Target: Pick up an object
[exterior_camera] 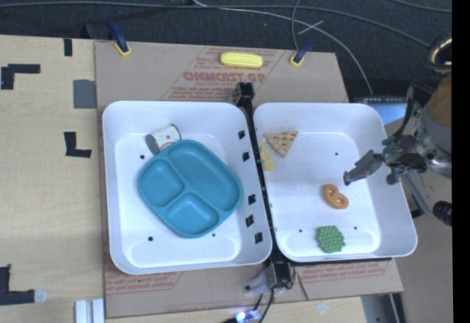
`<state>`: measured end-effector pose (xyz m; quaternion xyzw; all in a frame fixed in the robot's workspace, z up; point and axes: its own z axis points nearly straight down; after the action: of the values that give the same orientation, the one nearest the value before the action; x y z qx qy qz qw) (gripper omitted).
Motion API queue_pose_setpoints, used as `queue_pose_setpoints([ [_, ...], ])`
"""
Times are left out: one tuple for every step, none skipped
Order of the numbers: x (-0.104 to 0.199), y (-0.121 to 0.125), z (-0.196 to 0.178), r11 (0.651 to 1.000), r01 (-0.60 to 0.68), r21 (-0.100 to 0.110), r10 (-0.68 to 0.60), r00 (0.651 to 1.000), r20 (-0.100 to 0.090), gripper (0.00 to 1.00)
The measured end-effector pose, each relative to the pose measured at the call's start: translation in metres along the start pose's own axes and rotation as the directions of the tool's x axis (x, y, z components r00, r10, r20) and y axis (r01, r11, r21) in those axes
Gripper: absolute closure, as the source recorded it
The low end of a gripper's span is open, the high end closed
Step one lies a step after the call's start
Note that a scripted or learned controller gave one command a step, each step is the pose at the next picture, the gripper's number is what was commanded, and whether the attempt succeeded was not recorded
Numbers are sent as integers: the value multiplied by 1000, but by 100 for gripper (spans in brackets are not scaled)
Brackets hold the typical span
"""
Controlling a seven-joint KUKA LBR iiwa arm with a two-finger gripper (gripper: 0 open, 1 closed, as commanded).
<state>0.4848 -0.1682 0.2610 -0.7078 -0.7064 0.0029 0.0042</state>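
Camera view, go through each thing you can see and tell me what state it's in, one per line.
Blue tray: flat in left bin, nothing in its compartments.
Small cup: on its side beside the tray.
Waffle wedge: flat in right bin.
Pretzel: flat, untouched.
Green ball: resting, untouched.
Claw: above right bin, holding nothing.

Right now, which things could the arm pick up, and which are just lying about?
Job:
tool
pretzel
green ball
wedge
blue tray
small cup

Lying about:
yellow piece on the cardboard
clamps
cables
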Motion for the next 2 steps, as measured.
queue_pose_setpoints([
  [0,2,-4,1000,3,-9,-3,1000,2,0],
  [-6,0,58,1000,2,-2,-2,1000,1,0],
])
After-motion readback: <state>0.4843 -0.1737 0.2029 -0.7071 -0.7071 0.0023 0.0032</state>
